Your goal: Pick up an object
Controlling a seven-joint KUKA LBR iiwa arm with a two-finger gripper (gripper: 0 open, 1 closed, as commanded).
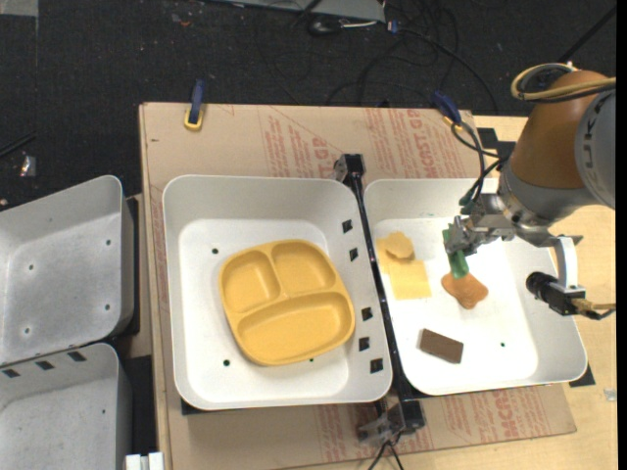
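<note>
- One orange lump (465,289) lies in the right bin (549,360), long axis slanting lower-right, right of the yellow square (409,279).
- Gripper (457,259) hangs off the bent arm (554,155), touching the lump's top; finger state unclear.

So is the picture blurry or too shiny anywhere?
In the camera view, the yellow tray and brown block look sharp; the white bins are bright with mild glare; soft shadows sit under the gripper; the floor behind is dark.
</note>
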